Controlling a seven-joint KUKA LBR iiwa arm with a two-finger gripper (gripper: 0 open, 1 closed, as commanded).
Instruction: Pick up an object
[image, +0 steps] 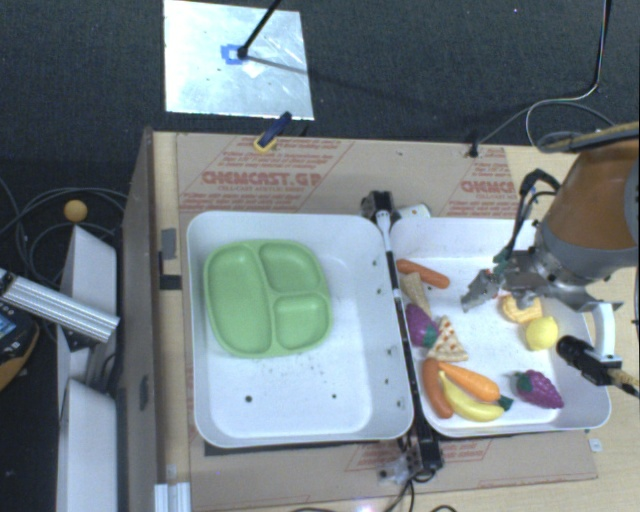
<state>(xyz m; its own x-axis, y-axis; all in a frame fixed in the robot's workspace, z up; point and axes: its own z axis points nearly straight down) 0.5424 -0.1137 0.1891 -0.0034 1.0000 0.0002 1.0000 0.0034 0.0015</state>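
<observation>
Arm: grey body with orange band enters from 3 o'clock, wrist over the right bin (575, 415).
Gripper (487, 287): low over the upper middle of the right bin; the fingers point toward 9 o'clock. Too blurred and dark to tell how far apart they stand. Nothing visible between them.
Carrot, upper (424, 272): at 10 o'clock from the gripper, near it, apart from it.
Orange wedge (519, 308): at 4 o'clock from the gripper, just beside the wrist, partly under it.
Lemon (541, 332): touching the orange wedge at its 5 o'clock.
Pizza slice (447, 343): at 7 o'clock from the gripper, middle of the bin.
Purple vegetable (419, 325): at 10 o'clock of the pizza slice, by the bin's left wall.
Carrot, lower (470, 380): lying above the banana (468, 402), both near the bin's 6 o'clock edge.
Grapes (538, 389): at 3 o'clock of the banana, apart from it.
Left bin (300, 410): holds a green divided tray (267, 297), lying flat toward its 10 o'clock side.
</observation>
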